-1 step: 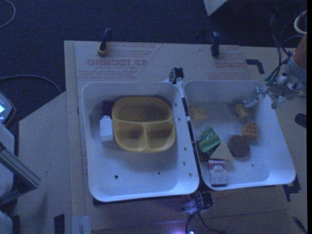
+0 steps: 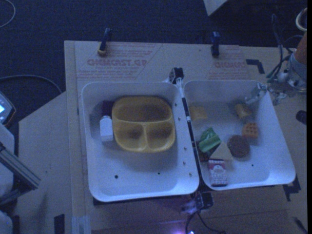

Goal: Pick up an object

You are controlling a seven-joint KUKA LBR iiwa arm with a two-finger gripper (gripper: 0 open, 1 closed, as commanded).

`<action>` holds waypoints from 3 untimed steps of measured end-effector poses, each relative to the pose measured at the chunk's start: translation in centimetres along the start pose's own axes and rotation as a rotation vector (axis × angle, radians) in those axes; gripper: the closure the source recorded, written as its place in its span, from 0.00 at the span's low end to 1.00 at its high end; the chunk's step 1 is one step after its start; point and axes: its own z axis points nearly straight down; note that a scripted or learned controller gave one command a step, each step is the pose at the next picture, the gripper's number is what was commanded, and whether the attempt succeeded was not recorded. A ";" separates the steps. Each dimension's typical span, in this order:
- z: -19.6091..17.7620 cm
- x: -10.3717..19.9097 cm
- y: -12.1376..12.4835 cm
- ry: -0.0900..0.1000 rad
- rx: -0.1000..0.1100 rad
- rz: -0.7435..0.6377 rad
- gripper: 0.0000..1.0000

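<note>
Two clamps (image 2: 104,41) (image 2: 215,43) grip the printed brown board (image 2: 122,62) behind the bins.

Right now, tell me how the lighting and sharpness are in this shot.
Camera view: dim, with a blue-violet cast, so colours are muted; the yellow divided plate and green packet still read; small items in the right bin look soft, so their detail is hard to tell; the gripper at that bin's far corner is blurred; a faint violet glow sits at the bottom edge.

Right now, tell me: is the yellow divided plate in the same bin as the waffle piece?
No. The yellow divided plate lies in the left bin, while the waffle piece lies in the right bin.
</note>
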 end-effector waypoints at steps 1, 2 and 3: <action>5.9 0.5 0.7 0.002 0.005 -0.003 0.00; 10.7 0.7 0.7 0.004 0.004 -0.003 0.00; 9.3 0.6 0.8 0.000 -0.001 -0.004 1.00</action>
